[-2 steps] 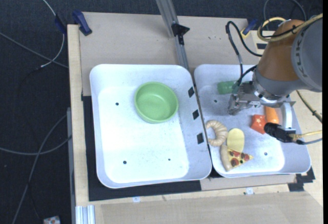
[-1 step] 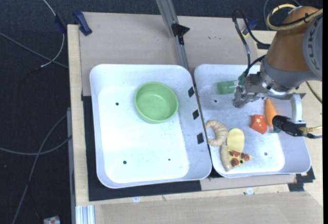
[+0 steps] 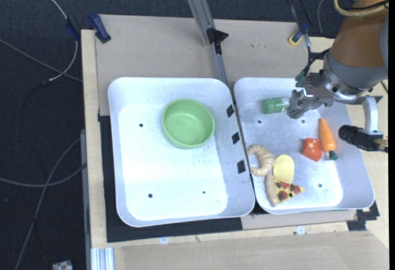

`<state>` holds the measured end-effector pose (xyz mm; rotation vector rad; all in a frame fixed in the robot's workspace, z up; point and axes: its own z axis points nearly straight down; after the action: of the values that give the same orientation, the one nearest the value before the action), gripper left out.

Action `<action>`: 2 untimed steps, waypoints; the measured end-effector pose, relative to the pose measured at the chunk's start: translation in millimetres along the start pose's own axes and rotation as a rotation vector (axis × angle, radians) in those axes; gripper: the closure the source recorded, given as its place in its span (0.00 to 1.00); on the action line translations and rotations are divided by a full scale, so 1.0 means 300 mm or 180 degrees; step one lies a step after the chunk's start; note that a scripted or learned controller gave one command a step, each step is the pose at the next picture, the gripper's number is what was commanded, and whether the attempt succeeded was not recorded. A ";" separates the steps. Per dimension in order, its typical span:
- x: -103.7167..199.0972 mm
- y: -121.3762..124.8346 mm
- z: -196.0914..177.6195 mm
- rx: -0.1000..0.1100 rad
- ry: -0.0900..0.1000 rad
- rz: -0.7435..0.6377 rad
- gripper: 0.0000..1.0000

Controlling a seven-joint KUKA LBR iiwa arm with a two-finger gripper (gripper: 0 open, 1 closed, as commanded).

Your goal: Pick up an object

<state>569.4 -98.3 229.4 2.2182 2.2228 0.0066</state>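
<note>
My gripper [image 3: 298, 105] hangs over the upper part of the right bin [image 3: 352, 198], right beside a small green bottle [image 3: 272, 104] that lies on its side to the gripper's left. An orange carrot [image 3: 326, 133] and a red pepper piece [image 3: 311, 149] lie below and to the right of the gripper. Near the bin's front rest a beige croissant-like piece [image 3: 261, 159], a yellow piece [image 3: 284, 169] and a pizza slice [image 3: 282, 191]. Nothing shows between the fingers.
A green bowl [image 3: 188, 122] sits in the left bin [image 3: 154, 201]. A slanted metal post [image 3: 200, 9] runs down to the gap between the bins. Blue clamps [image 3: 97, 26] hold the board's back edge. The arm's black side part [image 3: 364, 136] overhangs the right bin's right edge.
</note>
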 end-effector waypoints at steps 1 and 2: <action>0.002 0.005 -0.156 -0.0009 -0.0003 0.0002 1.00; 0.177 0.035 -0.162 0.0002 0.0000 -0.0011 1.00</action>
<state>579.7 -45.4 278.2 2.2146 2.2271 0.0059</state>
